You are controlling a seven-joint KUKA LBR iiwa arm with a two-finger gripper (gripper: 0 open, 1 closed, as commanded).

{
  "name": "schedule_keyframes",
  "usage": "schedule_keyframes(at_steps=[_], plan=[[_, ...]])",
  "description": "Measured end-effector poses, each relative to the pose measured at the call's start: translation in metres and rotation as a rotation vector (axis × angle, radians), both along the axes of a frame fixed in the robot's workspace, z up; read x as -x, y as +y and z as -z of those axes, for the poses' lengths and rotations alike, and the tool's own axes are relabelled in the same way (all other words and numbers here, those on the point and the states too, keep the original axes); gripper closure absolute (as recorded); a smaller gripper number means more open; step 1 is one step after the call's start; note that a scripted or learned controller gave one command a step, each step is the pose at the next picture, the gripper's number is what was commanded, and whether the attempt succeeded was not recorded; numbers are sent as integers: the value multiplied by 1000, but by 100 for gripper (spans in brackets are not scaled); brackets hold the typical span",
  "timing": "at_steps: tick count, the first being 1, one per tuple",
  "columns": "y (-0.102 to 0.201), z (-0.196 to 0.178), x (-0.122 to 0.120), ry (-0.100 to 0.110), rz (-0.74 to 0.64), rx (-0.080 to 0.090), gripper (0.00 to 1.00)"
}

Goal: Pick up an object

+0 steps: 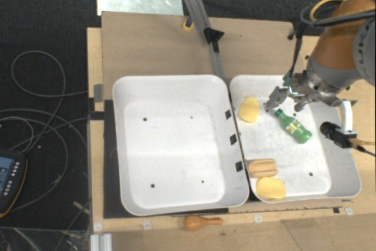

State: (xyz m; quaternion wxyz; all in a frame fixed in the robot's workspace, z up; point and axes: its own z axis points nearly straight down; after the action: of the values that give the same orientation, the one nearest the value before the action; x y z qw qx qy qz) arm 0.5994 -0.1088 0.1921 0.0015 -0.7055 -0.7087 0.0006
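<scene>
I am watching the claw [286, 100] hanging with its fingers spread apart and gripping nothing, low over the right bin [346, 185], while the green bottle [294, 126] is lying tilted on the bin floor just below and beside it. I am counting four things in that bin: one green bottle, two yellow lumps, one [249, 109] near the left wall and one [271, 188] at the front edge, and one tan roll [262, 167]. One orange pear-shaped toy [200, 221] is lying on the worktop [147, 38] in front of the left bin [126, 91].
</scene>
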Motion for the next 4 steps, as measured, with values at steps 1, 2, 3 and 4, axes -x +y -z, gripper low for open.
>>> schedule_keyframes(at_steps=[1, 2, 3, 4], plan=[[0, -2, -1, -4, 1, 1, 0], [0, 59, -6, 1, 3, 1, 0], [1, 104, -6, 0, 4, 1, 0], [0, 90, -7, -6, 5, 1, 100]])
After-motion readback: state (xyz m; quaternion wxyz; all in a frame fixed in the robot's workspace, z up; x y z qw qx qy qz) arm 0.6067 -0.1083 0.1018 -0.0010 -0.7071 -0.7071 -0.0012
